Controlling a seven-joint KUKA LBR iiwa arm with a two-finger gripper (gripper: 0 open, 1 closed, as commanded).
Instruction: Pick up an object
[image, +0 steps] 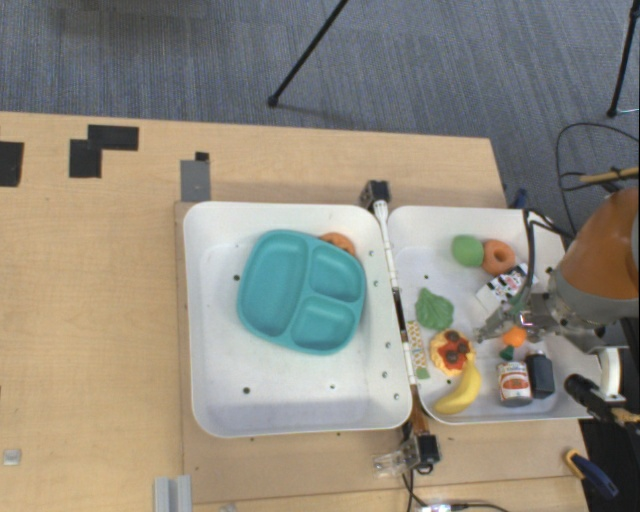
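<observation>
My gripper hangs low over the middle of the right bin and stands open. A small orange toy lies just below it, between the spread fingers, and nothing is lifted. Close by are a white and black box, a red-labelled can and a dark bottle. Further left lie a pizza slice toy, a banana and a green leaf. At the back sit a green ball and a donut.
The left bin holds a teal divided plate with a small orange object behind it. A ridge separates the bins. The arm's orange band looms over the right bin's right side, with cables nearby.
</observation>
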